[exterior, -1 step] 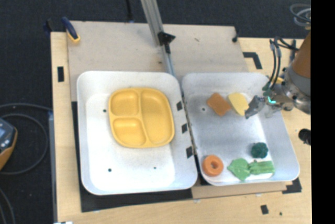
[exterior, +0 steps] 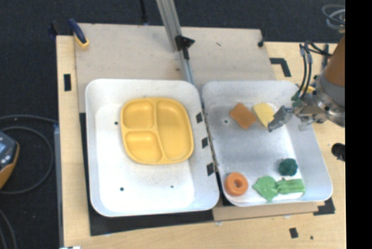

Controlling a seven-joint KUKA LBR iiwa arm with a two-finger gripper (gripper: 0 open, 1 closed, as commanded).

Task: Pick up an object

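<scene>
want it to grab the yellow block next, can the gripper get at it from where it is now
Probably yes. The gripper hangs just right of the yellow block in the right bin, with nothing between them. The brown block sits close on the block's far side, which could crowd a grasp.

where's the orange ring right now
The orange ring lies in the right bin, at its near left corner, just left of the green toy and across the divide from the yellow divided plate.
</scene>
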